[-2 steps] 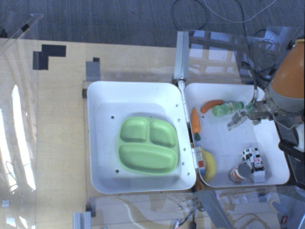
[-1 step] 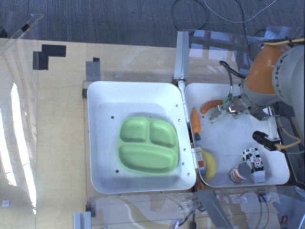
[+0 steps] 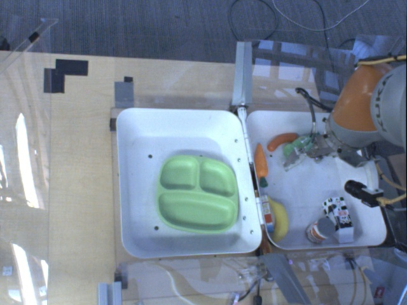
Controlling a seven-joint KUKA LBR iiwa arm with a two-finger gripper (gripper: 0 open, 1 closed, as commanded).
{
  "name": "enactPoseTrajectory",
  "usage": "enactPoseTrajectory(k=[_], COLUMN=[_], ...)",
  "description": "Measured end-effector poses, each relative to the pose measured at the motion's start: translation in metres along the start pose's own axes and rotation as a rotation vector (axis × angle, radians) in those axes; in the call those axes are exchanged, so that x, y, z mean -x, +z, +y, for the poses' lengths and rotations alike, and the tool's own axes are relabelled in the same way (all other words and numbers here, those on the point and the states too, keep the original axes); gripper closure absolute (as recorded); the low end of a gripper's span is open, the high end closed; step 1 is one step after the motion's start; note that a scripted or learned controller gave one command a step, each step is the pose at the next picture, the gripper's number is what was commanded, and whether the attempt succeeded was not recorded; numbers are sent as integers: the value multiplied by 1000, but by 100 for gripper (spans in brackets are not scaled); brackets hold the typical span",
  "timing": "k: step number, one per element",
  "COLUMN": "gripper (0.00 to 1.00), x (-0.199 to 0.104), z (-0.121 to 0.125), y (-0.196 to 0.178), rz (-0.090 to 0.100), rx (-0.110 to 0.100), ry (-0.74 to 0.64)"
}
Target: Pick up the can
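Right-hand shallow white bin [image 3: 302,192]: the short metal can with an orange-toned label [image 3: 316,232] is lying on its side at the lower right of the frame, near the bin's bottom wall, one round end facing the camera. Touching or just beside it on the right is a small white block [image 3: 345,234]. A black-and-white patterned little carton [image 3: 336,210] sits just above the two. The grey arm with an orange band [image 3: 357,103] comes in from the upper right. Its pincer [image 3: 299,152] sits over the upper middle of the same bin, well apart from the can. Can't tell if the pincer is apart or together, too blurred. A small pale green thing [image 3: 293,149] is right at the pincer tip; can't tell if it's clamped or just lying there. A curved orange carrot-like piece [image 3: 282,141] is just above left of the pincer. A second, straight orange carrot [image 3: 261,161] runs along the bin's left wall. A yellow banana [image 3: 279,220] lies in the lower left corner of that bin, near the can but not touching. Left-hand shallow white bin [image 3: 130,189]: a light green plastic divided plate with three sections [image 3: 198,193], flat, roughly centred. Both bins rest on the pale wood surface [image 3: 70,170].
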State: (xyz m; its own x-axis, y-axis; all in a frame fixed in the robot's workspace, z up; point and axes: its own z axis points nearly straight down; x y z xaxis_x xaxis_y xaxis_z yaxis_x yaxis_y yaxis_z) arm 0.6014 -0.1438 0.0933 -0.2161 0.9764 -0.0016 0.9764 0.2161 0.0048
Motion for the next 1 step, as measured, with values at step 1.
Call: enactPoseTrajectory(k=[1], gripper=[0], x=[-9], z=[14], y=[-27], rz=[-1], rx=[3], ry=[-311])
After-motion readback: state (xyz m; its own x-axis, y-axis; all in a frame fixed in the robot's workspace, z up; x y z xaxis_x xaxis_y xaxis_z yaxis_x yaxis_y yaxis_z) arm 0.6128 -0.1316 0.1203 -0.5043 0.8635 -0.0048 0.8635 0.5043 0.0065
